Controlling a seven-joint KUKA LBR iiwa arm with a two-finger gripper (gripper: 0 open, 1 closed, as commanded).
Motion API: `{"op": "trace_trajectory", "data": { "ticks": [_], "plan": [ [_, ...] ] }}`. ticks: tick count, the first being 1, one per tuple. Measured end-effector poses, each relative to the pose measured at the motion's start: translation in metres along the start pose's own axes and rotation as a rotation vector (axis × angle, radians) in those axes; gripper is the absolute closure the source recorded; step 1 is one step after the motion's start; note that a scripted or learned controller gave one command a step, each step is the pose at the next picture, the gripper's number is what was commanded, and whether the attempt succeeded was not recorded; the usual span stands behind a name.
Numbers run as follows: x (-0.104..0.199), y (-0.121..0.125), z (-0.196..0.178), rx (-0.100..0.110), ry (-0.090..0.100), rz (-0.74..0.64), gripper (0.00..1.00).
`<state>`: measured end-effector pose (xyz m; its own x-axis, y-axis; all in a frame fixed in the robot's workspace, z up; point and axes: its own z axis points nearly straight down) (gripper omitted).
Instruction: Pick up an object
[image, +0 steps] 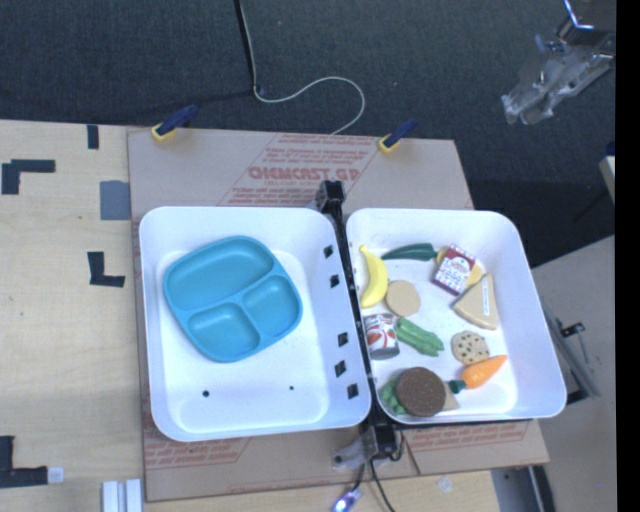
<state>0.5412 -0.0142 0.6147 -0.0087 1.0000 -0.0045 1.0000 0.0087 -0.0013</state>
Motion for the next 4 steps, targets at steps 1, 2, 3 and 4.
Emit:
{"op": "trace_trajectory", "data": {
  "ticks": [1,2,3,4],
  "plan": [
    [0.000,0.000,-0.010,0.000,0.000,-0.001,1.00],
    [0.001,0.001,-0.020,0.000,0.000,-0.001,1.00],
    [0.001,0.001,-0.030,0.001,-0.001,-0.002,1.00],
    [0.002,0.002,-0.040,0.001,-0.001,-0.003,1.00]
  ]
}}
